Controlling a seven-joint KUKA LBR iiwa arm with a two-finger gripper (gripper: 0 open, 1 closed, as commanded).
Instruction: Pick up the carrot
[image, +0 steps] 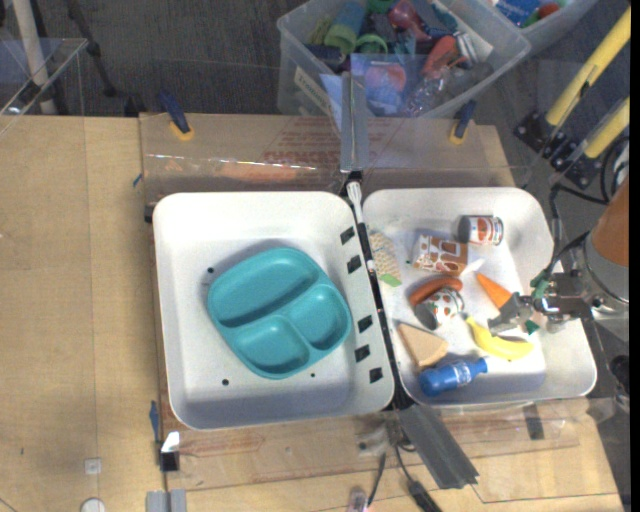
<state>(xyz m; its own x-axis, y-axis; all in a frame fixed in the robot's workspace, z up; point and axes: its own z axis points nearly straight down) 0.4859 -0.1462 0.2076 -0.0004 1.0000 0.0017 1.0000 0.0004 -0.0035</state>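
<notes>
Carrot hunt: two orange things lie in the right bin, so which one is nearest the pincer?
The tapered carrot, just left of the pincer; the orange-red sausage-shaped piece lies farther left.

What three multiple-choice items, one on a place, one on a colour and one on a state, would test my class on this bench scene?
1. Where does the carrot lie?
A. right bin
B. left bin
C. on the bench

2. What colour is the divided plate?
A. red
B. teal
C. yellow

3. How does the can rest?
A. upright
B. on its side
C. stacked on the plate

Answers: 1 A, it sits in the right bin beside the gripper. 2 B, the plate in the left bin is teal. 3 B, the can lies lengthwise.
</notes>
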